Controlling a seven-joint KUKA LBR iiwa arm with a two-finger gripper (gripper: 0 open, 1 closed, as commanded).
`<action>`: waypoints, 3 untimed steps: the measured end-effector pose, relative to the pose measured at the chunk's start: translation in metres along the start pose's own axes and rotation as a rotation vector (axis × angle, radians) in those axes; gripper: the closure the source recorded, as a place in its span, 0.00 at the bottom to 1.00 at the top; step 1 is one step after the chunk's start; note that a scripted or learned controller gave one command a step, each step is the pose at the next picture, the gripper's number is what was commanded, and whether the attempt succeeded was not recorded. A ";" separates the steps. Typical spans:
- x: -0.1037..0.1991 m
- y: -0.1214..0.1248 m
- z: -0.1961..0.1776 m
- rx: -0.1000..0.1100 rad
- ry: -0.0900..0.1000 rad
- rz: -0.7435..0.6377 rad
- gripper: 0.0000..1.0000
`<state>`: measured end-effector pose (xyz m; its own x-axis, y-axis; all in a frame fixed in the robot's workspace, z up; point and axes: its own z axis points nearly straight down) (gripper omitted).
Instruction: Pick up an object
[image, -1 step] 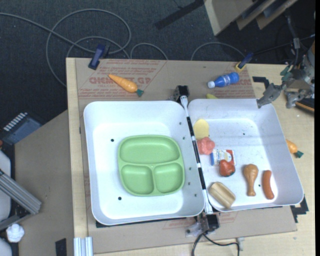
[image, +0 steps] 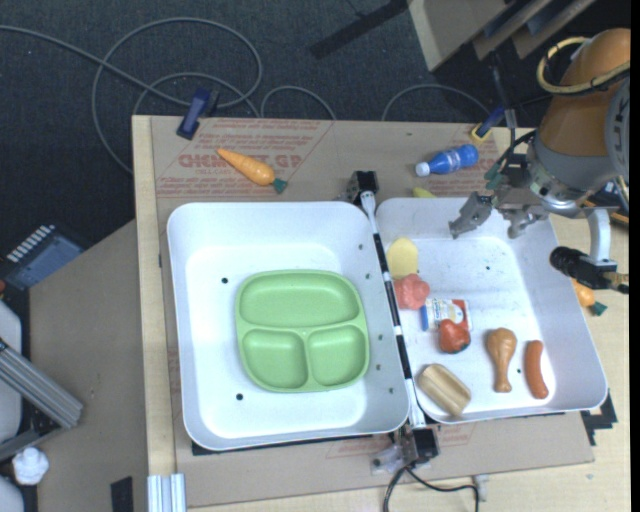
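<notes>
My gripper (image: 486, 229) hangs over the far end of the right bin (image: 560, 330), open, with nothing between its fingers. Below it in that bin lie a yellow toy (image: 403, 256), a pink-red toy (image: 411, 292), a small white carton (image: 440, 312), a red round toy (image: 454, 338), a drumstick (image: 500, 357), a sausage (image: 536, 368) and a bread roll (image: 443, 389). All of them lie nearer the front than the gripper, and the yellow toy is to its left.
A green divided plate (image: 300, 330) fills the middle of the left bin (image: 200, 260). On the board behind the bins lie a carrot (image: 250, 167), a blue bottle (image: 448, 160) and a blue clip (image: 195, 112). A black clamp (image: 364, 184) sits where the bins meet.
</notes>
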<state>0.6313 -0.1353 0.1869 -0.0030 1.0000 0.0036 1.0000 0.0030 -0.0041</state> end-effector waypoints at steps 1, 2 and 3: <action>-0.003 -0.083 0.006 -0.003 -0.004 0.004 0.00; 0.019 -0.097 0.100 -0.009 -0.003 0.003 0.00; 0.041 -0.111 0.100 -0.013 -0.006 0.004 0.00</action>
<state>0.5200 -0.0943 0.0879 0.0012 1.0000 -0.0025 1.0000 -0.0012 0.0093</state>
